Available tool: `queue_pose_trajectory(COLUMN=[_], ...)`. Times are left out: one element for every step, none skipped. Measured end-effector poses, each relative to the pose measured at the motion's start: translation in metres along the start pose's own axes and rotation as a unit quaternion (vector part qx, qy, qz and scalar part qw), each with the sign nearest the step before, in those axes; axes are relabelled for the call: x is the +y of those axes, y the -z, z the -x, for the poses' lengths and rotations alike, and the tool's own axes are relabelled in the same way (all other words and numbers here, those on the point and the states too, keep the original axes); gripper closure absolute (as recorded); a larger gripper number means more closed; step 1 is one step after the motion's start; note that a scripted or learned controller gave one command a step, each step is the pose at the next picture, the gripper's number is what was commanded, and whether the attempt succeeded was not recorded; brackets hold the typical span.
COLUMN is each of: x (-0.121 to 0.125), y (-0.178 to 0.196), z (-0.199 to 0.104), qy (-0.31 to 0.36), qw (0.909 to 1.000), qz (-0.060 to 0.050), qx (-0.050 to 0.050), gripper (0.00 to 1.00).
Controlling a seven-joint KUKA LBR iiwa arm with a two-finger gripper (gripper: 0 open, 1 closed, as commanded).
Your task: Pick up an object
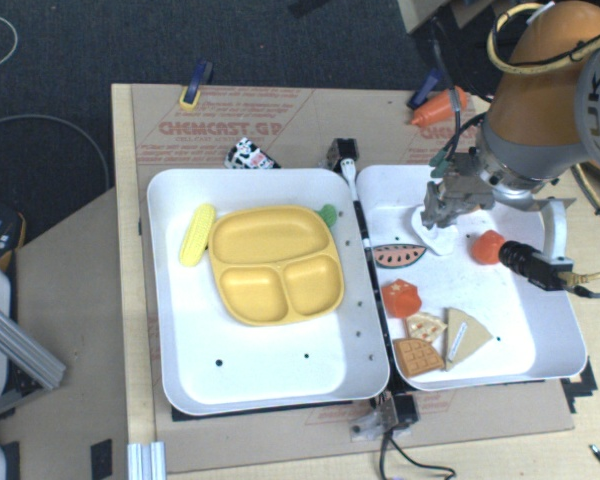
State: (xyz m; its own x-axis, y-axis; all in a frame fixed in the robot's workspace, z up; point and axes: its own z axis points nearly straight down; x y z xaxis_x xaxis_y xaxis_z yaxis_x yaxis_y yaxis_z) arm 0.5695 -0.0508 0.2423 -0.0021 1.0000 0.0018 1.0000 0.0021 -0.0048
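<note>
My gripper (442, 216) hangs low over the back of the right bin (552, 340), just above a small white object (438, 239) that it partly hides. Whether it touches that object cannot be told. A red-orange ball (486, 247) lies just right of the gripper. A watermelon slice (398, 256) lies to its front left. Toward the front of this bin are a red toy (401, 296), a cracker (425, 326), a waffle piece (413, 356) and a tan wedge (466, 335).
The left bin (165, 288) holds a yellow divided tray (275, 263), a corn cob (196, 234) and a small green piece (327, 214). Behind the bins on the board lie a black-and-white toy (248, 155), a blue-yellow clamp (192, 86) and an orange clamp (438, 108).
</note>
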Motion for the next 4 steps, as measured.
queue_pose_trajectory(x=[-0.031,-0.058,-0.053,-0.055], y=[-0.015,-0.017,-0.028,-0.025], z=[-0.038,-0.051,-0.045,-0.035], qy=[0.001,-0.001,-0.002,-0.001], qw=[1.0,1.0,1.0,1.0], qz=[0.0,0.0,0.0,0.001], qx=[0.0,0.0,-0.001,0.0], gripper=[1.0,1.0,1.0,1.0])
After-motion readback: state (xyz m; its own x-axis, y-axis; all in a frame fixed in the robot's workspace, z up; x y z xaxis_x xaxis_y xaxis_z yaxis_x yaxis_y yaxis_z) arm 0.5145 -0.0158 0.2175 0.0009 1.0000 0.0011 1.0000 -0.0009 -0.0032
